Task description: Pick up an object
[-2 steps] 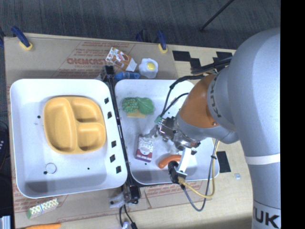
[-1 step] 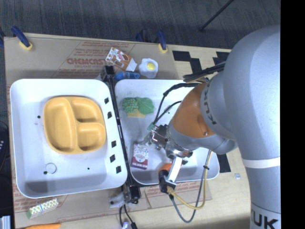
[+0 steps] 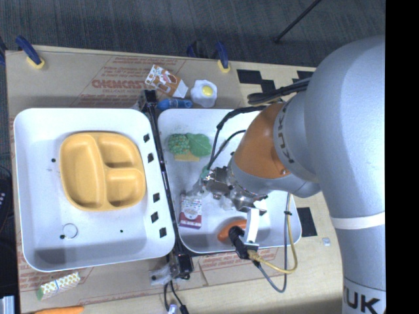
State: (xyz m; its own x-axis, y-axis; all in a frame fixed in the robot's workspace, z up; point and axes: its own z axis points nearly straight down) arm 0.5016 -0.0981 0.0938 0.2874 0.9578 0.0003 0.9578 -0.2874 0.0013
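The right bin (image 3: pixel 288 231) holds a green leafy toy (image 3: pixel 188 145) at its far side. A small red and white packet (image 3: pixel 191 212) lies near the front wall, and an orange object (image 3: pixel 231 231) sits at the front, partly hidden by the gripper's body. My gripper (image 3: pixel 209 183) hangs low over the middle of this bin, just above and right of the packet and below the green toy. The wrist and the orange band (image 3: pixel 262 150) cover much of the bin's right half. Nothing shows as held.
In the left bin (image 3: pixel 26 175) lies a yellow divided plate (image 3: pixel 101 170). Behind the bins lie a snack packet (image 3: pixel 160 79), a blue item (image 3: pixel 175 103) and a yellow and white piece (image 3: pixel 205 92). A wrapped candy (image 3: pixel 57 284) lies at the front left. Cables (image 3: pixel 275 267) trail at the right bin's front.
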